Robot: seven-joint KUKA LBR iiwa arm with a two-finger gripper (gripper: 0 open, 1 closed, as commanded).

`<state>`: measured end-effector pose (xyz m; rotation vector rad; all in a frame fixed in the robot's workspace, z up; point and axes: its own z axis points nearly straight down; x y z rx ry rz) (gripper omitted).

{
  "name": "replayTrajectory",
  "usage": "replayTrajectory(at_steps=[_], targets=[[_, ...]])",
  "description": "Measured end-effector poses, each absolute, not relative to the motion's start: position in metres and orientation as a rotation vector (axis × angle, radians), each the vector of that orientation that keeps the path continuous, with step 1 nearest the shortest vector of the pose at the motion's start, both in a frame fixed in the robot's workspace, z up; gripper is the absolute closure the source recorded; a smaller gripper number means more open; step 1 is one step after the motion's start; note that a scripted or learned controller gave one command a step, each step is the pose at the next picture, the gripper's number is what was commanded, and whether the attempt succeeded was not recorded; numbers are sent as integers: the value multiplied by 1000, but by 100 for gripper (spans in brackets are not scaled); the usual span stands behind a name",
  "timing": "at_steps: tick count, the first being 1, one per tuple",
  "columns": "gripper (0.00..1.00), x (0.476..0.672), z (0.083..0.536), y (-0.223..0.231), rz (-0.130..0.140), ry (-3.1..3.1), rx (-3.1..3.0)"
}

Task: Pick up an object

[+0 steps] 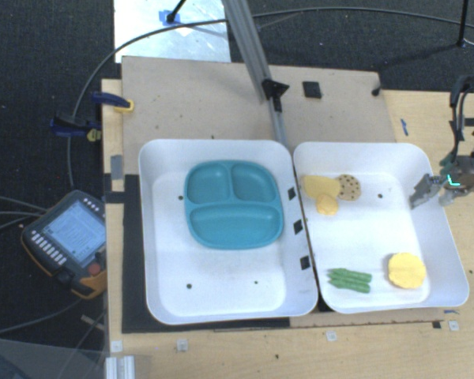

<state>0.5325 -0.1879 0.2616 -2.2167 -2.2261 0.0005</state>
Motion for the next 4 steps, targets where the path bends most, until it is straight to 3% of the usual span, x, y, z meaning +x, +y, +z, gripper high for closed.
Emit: replayTrajectory(at_steps=[1, 4], targets=[[0, 533, 262, -188, -1, -2228, -2218], [0, 536, 88, -189, -3, -2224, -2224]])
